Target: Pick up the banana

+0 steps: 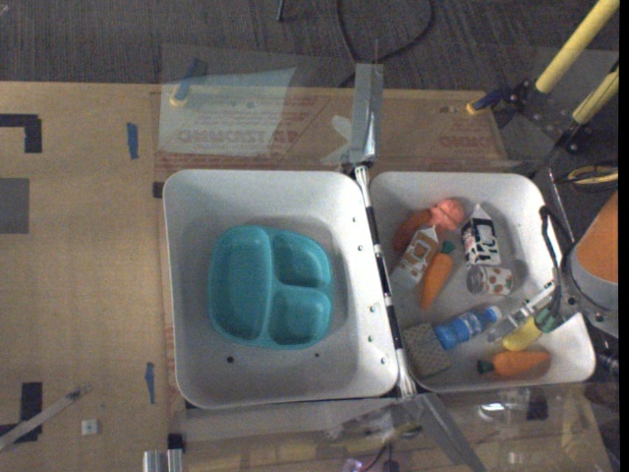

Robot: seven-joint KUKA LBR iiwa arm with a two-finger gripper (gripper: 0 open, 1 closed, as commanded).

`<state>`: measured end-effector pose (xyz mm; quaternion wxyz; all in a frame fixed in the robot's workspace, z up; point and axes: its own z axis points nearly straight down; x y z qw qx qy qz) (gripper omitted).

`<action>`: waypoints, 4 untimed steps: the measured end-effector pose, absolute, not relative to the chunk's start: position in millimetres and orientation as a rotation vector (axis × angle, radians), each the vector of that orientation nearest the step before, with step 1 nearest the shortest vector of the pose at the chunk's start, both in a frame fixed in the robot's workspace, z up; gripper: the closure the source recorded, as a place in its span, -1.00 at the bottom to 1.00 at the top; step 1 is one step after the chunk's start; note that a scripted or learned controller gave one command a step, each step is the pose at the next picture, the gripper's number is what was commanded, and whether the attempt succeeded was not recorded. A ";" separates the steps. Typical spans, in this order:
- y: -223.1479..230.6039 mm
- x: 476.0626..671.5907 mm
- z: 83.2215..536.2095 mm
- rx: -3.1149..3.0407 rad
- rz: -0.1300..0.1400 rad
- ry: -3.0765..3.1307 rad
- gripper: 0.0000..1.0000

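Camera view looks down on two white bins set side by side on the bench. The left bin (187,293) carries a teal divided tray (270,285) lying near its middle. The right bin (531,190) holds the clutter: a small milk carton with black patches (481,239) toward the far edge, a pink-orange rounded item (447,214) beside it, a small juice carton (419,253) and a carrot (437,275) near the wall shared with the left bin, a short can (489,280) near the middle, a blue bottle (464,327) and a grey sponge (427,348) toward the near edge, and a second carrot (516,363) in the near right corner. The banana (524,334) lies close to the right bin's right edge, just above that second carrot. The gripper (531,315) is down at the banana, right over its upper end; whether its fingers are spread or closed on the fruit I cannot tell from this slant. The arm's orange band (601,244) sits over the right rim.
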<state>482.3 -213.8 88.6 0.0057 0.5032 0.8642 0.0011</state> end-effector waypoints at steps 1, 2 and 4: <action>-225.5 480.0 195.7 1.484 0.001 2.763 -1.00; -223.1 490.7 87.5 1.368 0.002 2.818 -1.00; -171.3 521.4 89.1 1.887 0.005 2.506 1.00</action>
